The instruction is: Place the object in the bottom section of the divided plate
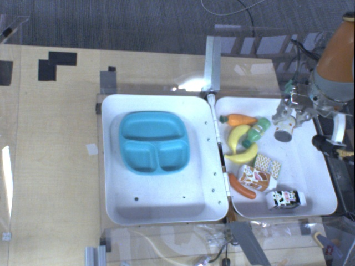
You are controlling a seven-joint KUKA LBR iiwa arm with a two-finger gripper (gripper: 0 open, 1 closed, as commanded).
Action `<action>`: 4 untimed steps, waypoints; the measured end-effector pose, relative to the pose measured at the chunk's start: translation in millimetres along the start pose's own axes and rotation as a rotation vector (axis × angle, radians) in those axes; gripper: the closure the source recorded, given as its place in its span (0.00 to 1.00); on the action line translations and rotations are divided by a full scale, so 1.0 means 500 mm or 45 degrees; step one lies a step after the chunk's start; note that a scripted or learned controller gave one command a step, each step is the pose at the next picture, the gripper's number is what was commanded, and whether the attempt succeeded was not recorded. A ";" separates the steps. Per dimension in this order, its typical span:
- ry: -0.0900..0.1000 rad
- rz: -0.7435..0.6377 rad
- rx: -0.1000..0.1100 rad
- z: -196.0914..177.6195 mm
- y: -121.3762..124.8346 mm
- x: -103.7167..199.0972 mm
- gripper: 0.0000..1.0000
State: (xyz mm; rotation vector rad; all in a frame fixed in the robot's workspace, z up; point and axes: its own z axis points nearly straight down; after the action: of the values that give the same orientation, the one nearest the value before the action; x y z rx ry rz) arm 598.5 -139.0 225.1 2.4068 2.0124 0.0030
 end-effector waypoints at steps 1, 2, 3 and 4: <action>0.002 0.182 0.001 -0.001 -0.009 0.176 1.00; 0.003 0.212 0.005 0.030 -0.063 0.379 1.00; 0.005 0.116 0.002 -0.080 -0.130 0.541 1.00; 0.004 0.117 0.002 -0.080 -0.130 0.540 0.00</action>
State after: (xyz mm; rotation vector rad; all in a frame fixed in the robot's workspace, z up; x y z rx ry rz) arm 582.4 138.4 264.4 2.4987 1.9020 0.0057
